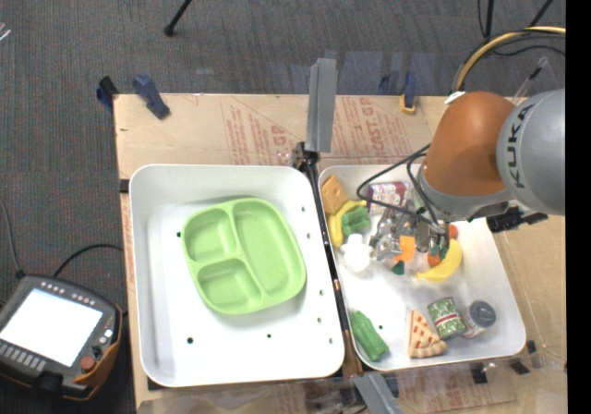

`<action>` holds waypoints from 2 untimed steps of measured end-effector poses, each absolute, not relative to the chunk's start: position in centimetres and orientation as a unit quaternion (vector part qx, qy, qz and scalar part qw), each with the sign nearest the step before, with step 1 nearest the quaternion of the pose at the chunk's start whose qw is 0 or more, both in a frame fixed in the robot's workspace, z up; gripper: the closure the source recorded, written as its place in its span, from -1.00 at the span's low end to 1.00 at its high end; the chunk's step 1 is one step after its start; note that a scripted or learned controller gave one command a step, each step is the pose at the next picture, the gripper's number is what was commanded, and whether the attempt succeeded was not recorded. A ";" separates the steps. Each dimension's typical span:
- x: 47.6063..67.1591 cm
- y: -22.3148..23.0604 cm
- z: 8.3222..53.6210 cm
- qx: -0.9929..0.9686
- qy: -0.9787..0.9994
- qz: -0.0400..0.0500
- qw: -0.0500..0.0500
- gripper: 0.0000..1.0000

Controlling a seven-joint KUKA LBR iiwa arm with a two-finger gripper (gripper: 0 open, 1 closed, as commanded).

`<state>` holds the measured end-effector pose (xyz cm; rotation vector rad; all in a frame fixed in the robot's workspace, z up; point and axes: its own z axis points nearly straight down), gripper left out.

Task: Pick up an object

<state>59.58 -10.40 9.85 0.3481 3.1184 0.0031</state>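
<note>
We see the gripper [404, 241] low in the right bin [503, 297], among toy food: banana [447, 261] just right, carrot [401, 264] beneath. We cannot tell how its jaws stand.

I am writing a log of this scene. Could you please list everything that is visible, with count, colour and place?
bins: two, white, side by side on the bench
divided plate: one, light green, left bin
banana: one, yellow, right bin, beside the gripper
pizza slice: one, red and tan, right bin, front
cucumber: one, green, right bin, front left
can: one, grey, right bin, front right
handheld screen unit: one, floor, lower left
gripper: one, metal, low in the right bin among toys
</note>
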 end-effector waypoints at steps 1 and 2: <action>58.9 -4.6 23.4 0.108 0.994 0.001 0.007 1.00; 53.8 -8.6 15.3 0.030 1.000 0.001 -0.003 1.00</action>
